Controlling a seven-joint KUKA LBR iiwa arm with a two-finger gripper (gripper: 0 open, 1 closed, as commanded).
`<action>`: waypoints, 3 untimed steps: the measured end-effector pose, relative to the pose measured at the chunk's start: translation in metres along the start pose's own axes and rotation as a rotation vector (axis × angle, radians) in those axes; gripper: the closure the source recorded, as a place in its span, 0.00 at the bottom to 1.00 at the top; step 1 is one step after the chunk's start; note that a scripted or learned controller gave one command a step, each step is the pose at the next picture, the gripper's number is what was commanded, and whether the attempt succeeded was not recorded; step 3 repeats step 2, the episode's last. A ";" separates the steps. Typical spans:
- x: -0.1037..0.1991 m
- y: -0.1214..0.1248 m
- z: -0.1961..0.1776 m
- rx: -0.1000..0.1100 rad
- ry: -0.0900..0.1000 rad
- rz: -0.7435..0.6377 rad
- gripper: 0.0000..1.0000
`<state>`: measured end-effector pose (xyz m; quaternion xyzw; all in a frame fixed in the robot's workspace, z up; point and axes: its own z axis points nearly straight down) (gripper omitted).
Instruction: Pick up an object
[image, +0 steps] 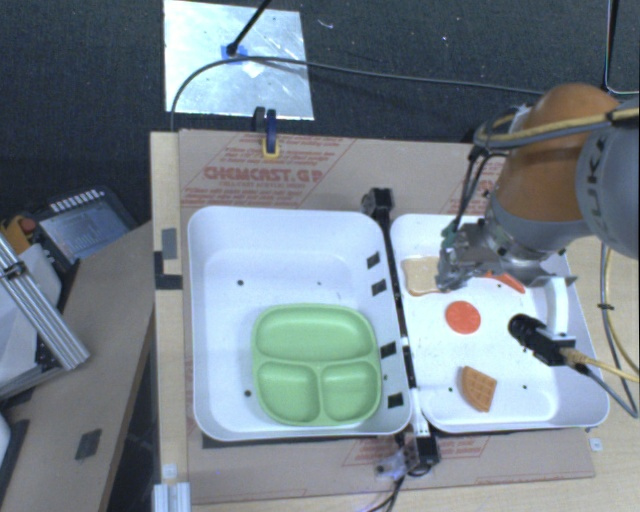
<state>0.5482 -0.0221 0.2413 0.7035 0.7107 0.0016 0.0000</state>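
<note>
My gripper (449, 274) is low in the right bin (575, 400), at its back left part. It stands at the right edge of a flat tan slice (418, 275), and I cannot tell whether it touches the slice. Just in front of the gripper lies a red disc (462, 317). A small orange stick (511, 283) lies to its right, partly under the wrist. At the front of the bin lies an orange waffle-like wedge (478, 388).
The left bin (215, 250) holds a green divided plate (315, 362) at its front. A black divider with clips (390, 290) runs between the bins. The arm (560, 170) hangs over the right bin's back right corner.
</note>
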 end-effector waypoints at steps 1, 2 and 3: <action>0.055 -0.007 -0.006 0.000 0.001 0.000 1.00; 0.110 -0.015 -0.007 0.001 0.000 -0.001 1.00; 0.110 -0.015 -0.007 0.001 0.000 -0.001 1.00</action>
